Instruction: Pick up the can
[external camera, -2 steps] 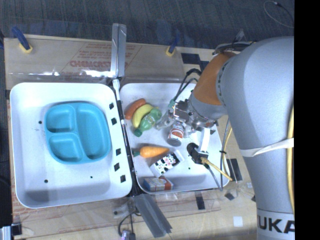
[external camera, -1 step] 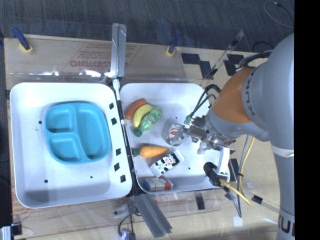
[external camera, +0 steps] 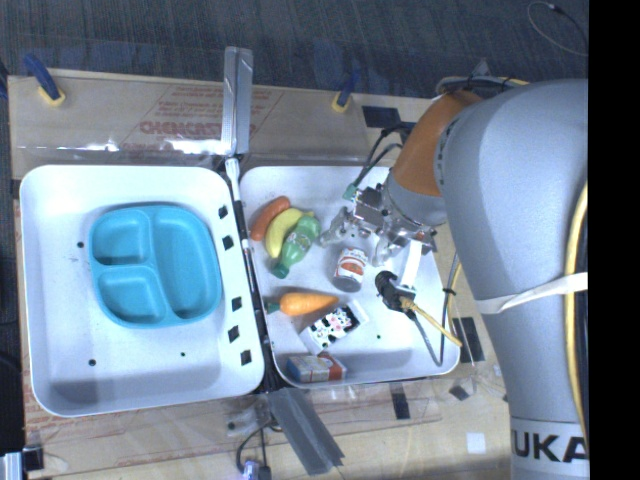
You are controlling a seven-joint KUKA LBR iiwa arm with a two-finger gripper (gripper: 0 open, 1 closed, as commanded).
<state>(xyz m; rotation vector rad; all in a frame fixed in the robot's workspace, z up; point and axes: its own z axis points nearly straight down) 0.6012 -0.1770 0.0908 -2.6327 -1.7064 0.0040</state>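
Note:
The can (external camera: 351,267), small and white with a red label, lies in the middle of the right bin (external camera: 420,353). My gripper (external camera: 357,240) hangs just above the can's far side, reaching in from the right under the orange wrist band. Its metal fingers (external camera: 333,231) stand apart, open, and nothing is held between them. The can rests on the bin floor, close below the fingertips.
Left of the can lie a banana (external camera: 283,230), a green bottle (external camera: 296,247) and an orange piece (external camera: 268,218). A carrot (external camera: 307,304), a card box (external camera: 332,328) and a small carton (external camera: 313,368) lie nearer the front. A blue divided plate (external camera: 155,265) sits in the left bin (external camera: 50,368).

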